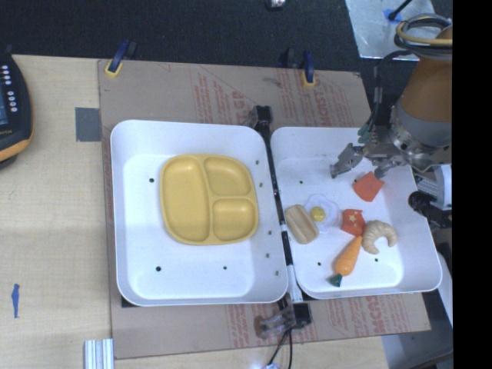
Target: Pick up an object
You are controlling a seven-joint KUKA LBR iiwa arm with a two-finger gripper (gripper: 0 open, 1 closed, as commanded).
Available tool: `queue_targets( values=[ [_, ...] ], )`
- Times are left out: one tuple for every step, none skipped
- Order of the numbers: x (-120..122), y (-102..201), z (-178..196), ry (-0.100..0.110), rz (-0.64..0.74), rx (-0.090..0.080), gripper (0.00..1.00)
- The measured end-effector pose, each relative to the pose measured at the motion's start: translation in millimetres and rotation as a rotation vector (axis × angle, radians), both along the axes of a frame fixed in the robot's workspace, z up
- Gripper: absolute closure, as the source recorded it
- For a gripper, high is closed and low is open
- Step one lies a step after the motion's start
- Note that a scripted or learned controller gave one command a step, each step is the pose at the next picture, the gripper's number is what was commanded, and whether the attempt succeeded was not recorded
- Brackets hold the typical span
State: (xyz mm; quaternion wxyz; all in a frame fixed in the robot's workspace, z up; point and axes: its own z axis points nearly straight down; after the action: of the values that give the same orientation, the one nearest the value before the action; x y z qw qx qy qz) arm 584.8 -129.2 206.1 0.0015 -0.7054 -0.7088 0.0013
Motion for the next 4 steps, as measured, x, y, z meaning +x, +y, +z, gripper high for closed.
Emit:
queue_targets(
  values=[
    [-0.2, -62.5, -40.9, 0.005, -0.004, -0.002, 0.00],
    [-22.3, -67.3, -118.5, 0.006, -0.001, 0.002, 0.00],
    [-87.8, -47.5, -115.0, 0.006, -0.001, 0.004, 0.00],
    [-42.0, -50.2, -113.9, -0.005, 0.001, -0.001, 0.00]
  ],
)
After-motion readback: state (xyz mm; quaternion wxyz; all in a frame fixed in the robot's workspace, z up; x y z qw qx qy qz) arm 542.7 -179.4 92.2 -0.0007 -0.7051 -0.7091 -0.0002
